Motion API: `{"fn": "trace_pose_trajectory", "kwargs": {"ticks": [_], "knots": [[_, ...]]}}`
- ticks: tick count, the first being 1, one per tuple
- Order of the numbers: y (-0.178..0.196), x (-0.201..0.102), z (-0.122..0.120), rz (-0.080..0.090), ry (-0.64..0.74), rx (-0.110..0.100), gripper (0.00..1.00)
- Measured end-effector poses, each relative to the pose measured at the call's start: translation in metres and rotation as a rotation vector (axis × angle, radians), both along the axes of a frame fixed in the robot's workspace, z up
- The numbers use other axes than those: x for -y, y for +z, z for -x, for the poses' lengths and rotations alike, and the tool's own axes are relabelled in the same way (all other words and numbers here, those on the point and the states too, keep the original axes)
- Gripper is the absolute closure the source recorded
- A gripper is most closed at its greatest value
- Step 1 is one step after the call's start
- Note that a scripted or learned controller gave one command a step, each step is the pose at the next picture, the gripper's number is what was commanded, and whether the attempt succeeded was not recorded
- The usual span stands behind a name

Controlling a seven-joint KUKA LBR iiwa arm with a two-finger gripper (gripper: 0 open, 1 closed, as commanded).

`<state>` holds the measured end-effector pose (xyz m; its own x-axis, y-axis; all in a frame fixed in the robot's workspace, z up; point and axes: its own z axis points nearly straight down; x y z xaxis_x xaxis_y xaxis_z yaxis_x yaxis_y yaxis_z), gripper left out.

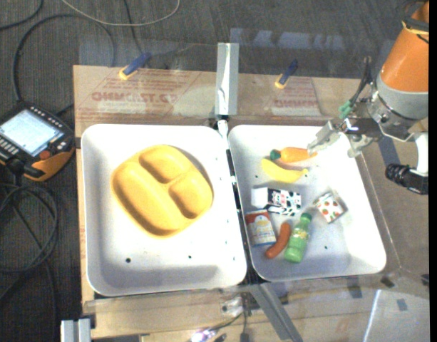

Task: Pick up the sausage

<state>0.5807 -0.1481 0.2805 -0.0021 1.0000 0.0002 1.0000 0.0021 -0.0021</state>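
Well apart from the sausage (278,240), the gripper (337,135) hangs open, holding nothing.

A robot lab or test workshop: grey carpet floor with loose black cables (33,212) at the frame's left, a teach pendant (31,140) at middle left, clamped cardboard-covered bench (168,95).

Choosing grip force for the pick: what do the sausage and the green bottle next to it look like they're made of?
The sausage looks like moulded plastic toy food: even orange-red colour, smooth rounded ends, though the picture is too coarse to rule out rubber. The green bottle also looks plastic, bright uniform green with a paler label band, probably rigid.
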Motion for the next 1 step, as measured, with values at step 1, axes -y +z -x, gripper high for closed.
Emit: {"fn": "trace_pose_trajectory", "kwargs": {"ticks": [1], "knots": [[-0.1013,-0.0316,-0.0297,-0.001,0.251,0.001,0.00]]}}
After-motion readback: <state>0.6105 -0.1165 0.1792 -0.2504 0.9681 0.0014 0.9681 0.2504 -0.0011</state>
